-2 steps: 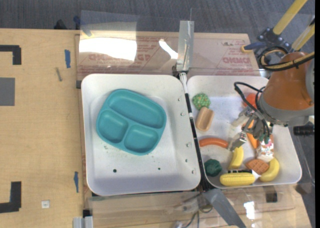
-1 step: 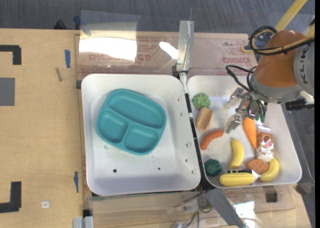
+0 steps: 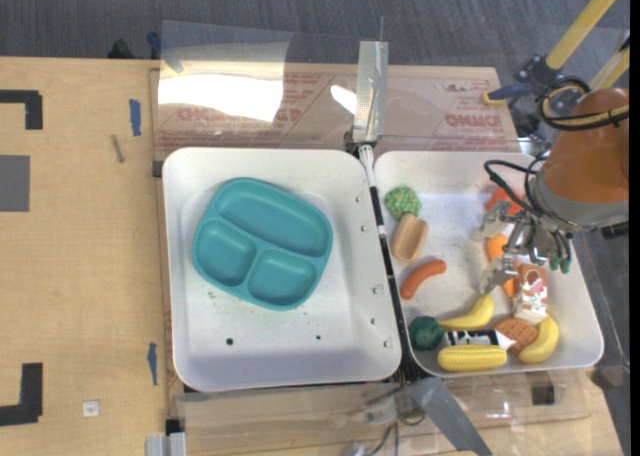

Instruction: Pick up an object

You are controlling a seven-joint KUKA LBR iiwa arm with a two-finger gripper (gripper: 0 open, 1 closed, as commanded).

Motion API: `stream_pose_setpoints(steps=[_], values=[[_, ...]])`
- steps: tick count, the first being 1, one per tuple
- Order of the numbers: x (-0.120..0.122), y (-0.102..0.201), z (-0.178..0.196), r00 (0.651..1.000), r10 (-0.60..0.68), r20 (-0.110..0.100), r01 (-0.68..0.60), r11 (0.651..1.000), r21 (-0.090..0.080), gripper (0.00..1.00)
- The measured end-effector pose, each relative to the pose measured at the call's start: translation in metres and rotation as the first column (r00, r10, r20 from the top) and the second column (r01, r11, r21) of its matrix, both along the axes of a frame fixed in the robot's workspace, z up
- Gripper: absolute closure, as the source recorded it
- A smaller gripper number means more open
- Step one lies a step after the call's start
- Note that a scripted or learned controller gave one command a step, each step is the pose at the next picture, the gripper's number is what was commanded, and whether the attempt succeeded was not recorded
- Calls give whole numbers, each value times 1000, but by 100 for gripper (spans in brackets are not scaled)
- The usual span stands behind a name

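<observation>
Toy food lies scattered in the right bin (image 3: 585,344), at the lower right of the frame. A green leafy piece (image 3: 403,201) sits near the bin's upper left corner, with a bread roll (image 3: 409,238) just below it and a red sausage (image 3: 422,277) lower still. Along the bottom edge lie a dark green vegetable (image 3: 425,332), a banana (image 3: 473,315), a corn cob (image 3: 472,356) and a waffle (image 3: 517,330). The gripper (image 3: 516,262) hangs over the bin's right half, above orange pieces; whether it is wide or narrow cannot be told. A teal divided plate (image 3: 262,242) rests in the left bin (image 3: 190,344).
</observation>
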State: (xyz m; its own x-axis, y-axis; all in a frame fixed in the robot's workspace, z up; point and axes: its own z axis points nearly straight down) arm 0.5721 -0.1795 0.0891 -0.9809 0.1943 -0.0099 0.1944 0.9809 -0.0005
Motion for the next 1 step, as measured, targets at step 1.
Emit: stream_pose_setpoints(steps=[1], values=[[4, 0, 14, 1000, 1, 13, -1, 1000, -3, 100]])
